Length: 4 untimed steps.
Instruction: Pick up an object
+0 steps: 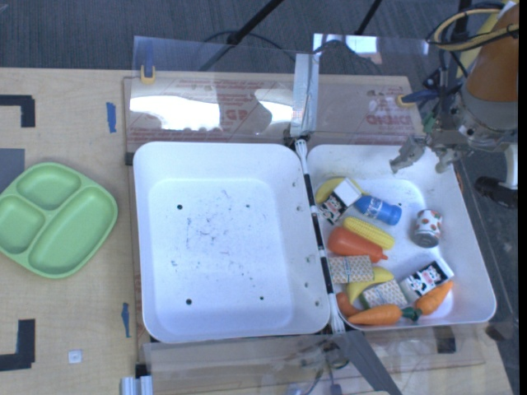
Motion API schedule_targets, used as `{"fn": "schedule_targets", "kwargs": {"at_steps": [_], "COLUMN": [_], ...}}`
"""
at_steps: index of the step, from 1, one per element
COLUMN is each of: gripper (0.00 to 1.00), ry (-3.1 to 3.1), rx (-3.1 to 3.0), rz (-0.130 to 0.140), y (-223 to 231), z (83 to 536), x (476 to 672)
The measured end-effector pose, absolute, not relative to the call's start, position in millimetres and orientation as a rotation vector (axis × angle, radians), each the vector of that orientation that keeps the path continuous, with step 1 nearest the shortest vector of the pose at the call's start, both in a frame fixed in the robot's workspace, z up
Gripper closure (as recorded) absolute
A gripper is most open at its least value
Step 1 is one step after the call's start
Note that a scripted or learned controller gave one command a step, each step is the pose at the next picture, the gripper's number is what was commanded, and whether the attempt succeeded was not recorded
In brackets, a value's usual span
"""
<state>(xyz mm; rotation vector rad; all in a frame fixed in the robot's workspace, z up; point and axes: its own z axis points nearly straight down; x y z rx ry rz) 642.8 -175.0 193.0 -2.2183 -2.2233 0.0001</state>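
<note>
Gripper [425, 155] hovers above right bin's [471, 245] far corner, fingers spread apart, holding nothing; blue bottle [378, 210] and small can [426, 226] lie below.

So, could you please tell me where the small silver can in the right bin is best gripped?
Probably across the round sides of the small silver can, coming straight down from above: it lies apart from the blue bottle, leaving free space on both sides.

Lab bench [66, 105], two bins [156, 163]

Wooden bench [66, 319]; two white bins [148, 220]; green divided plate [54, 218].
</note>
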Motion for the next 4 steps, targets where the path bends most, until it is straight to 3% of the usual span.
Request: {"fn": "schedule_targets", "kwargs": {"at_steps": [1,2,3,4], "gripper": [0.00,0.00,1.00,1.00], "ry": [-2.350,-2.425,-2.425,-2.727], "rx": [-2.084,-1.998,-2.004,-1.571], "rz": [0.000,-0.001,-0.003,-0.004], "y": [-146.9,-128.4,-130.3,-65.6], "z": [133.4,86.0,97.2,185.9], "x": [611.0,626.0,626.7,623.1]}}
